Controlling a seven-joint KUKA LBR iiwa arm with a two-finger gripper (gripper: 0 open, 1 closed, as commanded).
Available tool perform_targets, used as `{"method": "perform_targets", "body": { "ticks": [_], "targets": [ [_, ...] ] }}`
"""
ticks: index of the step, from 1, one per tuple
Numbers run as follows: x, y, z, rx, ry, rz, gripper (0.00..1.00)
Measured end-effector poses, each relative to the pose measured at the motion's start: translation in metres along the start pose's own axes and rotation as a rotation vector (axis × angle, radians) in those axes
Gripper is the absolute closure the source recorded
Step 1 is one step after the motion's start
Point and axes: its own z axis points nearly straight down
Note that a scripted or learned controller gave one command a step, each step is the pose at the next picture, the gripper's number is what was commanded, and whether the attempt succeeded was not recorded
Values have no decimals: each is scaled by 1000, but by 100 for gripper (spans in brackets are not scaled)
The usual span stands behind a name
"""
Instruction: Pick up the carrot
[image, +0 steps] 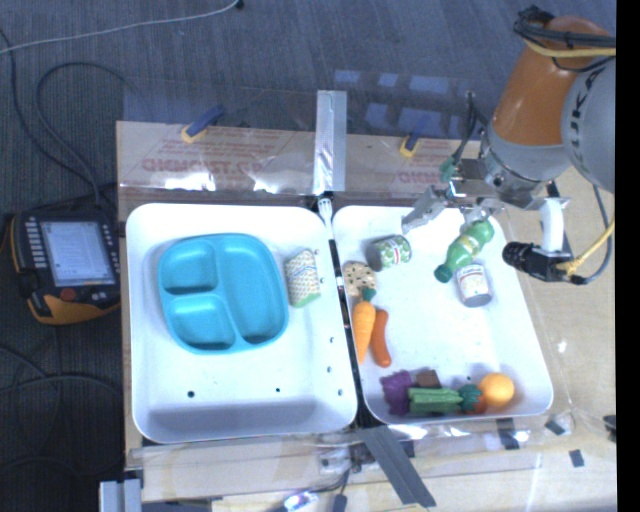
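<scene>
A: Where is the carrot (364, 322)?

B: In the right bin (520, 300), hard against its left wall, beside an orange-red piece (381, 338). Its long axis runs far to near, green top at the far end.

A: And the gripper (452, 203)?

B: Over the bin's far edge, fingers spread wide, nothing between them. A green bottle (465, 248) lies just near of it.

A: So the carrot lies which way?

B: Left and nearer. I'd judge the fingers must straddle it from left and right.

The bench (150, 160) bears two white bins side by side — left bin (150, 400), right bin (530, 350).
</scene>
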Motion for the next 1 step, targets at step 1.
{"method": "perform_targets", "body": {
  "ticks": [1],
  "targets": [
    [37, 5, 43, 2, 1, 165, 0]
  ]
}}
